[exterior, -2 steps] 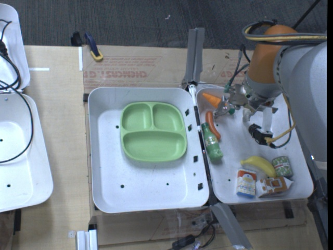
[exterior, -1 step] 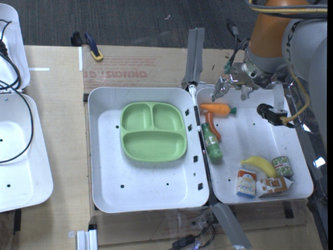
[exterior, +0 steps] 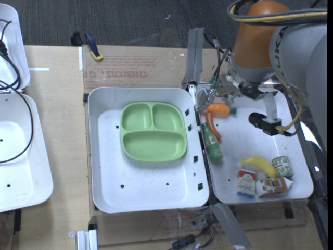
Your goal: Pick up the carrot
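The carrot is orange with a small green tip at its right end. It lies near the far left corner of the right bin. My gripper hangs just above the carrot's left end, close to the wall between the two bins. The grey arm with its orange band comes in from the upper right and hides the bin's far edge. I cannot make out whether the gripper touches the carrot.
An orange-red sausage-like piece and a green bottle lie along the right bin's left wall. A banana, a green can and two small cartons sit at the front right. The left bin holds a green divided plate.
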`<act>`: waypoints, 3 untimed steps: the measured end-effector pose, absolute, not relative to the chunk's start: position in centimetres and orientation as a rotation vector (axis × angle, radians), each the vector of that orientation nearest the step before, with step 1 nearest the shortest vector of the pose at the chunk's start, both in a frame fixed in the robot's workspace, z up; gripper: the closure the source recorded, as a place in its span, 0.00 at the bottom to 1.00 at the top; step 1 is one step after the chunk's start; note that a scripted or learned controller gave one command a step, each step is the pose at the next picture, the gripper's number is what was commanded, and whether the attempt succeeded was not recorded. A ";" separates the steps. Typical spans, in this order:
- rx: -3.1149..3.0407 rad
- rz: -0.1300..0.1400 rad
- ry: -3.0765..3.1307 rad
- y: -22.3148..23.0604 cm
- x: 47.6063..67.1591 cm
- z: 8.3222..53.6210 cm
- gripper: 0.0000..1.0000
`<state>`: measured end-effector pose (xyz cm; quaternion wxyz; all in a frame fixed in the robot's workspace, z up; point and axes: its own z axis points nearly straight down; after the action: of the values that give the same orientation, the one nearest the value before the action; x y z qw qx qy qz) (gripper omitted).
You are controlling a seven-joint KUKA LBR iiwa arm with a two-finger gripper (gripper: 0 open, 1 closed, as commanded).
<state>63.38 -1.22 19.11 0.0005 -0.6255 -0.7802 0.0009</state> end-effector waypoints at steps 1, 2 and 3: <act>-1.928 0.003 -2.482 -8.5 63.5 19.1 0.00; -1.821 0.001 -2.563 -10.5 62.1 23.0 0.00; -1.656 0.001 -2.670 -10.7 65.1 15.0 0.00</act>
<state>65.08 -10.71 15.03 -0.0001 -0.5270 -0.8499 0.0003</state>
